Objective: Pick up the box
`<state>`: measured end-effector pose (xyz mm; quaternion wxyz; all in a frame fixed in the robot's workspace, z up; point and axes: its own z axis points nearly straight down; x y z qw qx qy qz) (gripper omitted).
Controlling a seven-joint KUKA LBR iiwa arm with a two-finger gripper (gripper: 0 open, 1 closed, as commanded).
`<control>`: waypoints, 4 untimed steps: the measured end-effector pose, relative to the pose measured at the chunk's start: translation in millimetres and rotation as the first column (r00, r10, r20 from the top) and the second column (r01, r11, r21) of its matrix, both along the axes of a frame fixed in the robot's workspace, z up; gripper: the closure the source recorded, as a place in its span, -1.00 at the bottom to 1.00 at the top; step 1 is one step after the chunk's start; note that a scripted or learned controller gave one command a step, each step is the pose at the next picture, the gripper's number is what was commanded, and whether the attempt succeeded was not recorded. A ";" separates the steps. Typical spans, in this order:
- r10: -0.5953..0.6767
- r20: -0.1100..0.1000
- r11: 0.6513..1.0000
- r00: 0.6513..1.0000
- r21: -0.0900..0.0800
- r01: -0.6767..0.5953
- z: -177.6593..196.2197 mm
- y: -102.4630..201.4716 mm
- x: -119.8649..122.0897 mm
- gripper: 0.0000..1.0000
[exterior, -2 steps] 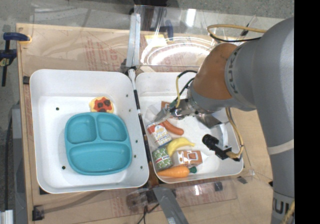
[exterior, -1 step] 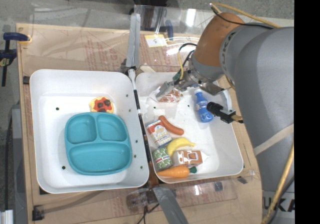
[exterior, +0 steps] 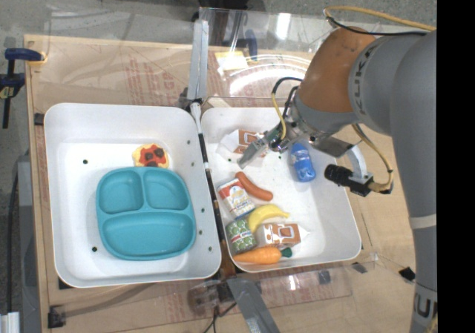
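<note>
While the grey KUKA arm point(exterior: 386, 94) leans in from three o'clock, its gripper point(exterior: 256, 150) hangs low over the upper part of the right-hand bin point(exterior: 338, 231), its fingers slightly apart and clamped on nothing. Just beyond the fingertips, toward twelve o'clock, a small brown-and-white box point(exterior: 246, 138) lies against the bin's upper wall, partly hidden by the gripper. A blue bottle-shaped toy point(exterior: 302, 162) rests at three o'clock from the gripper, close under the wrist. Toward six o'clock sits a cluster of play food: a sausage point(exterior: 255, 187), a small red-and-white carton point(exterior: 234, 197), a banana point(exterior: 267, 213), a green can point(exterior: 240, 234), a second brown-and-white box point(exterior: 280, 233) and a carrot point(exterior: 258, 255) against the lower wall. Across the divider, at nine o'clock, the left bin point(exterior: 59, 139) holds a teal divided plate point(exterior: 145, 213), with a toy pizza slice point(exterior: 151, 154) at its twelve o'clock.
</note>
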<state>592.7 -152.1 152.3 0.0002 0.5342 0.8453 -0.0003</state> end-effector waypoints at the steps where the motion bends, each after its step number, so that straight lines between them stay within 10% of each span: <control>1: -0.103 0.023 0.995 0.994 -0.005 0.103 -43.2 3.2 47.7 -1.00; 2: 0.137 0.000 0.991 0.991 0.000 -0.137 3.9 25.4 -10.4 -1.00; 3: 0.247 -0.011 0.969 0.969 0.001 -0.247 -65.6 -4.2 55.5 -1.00; 4: 0.250 0.001 0.968 0.968 -0.003 -0.250 -51.6 -3.8 59.2 1.00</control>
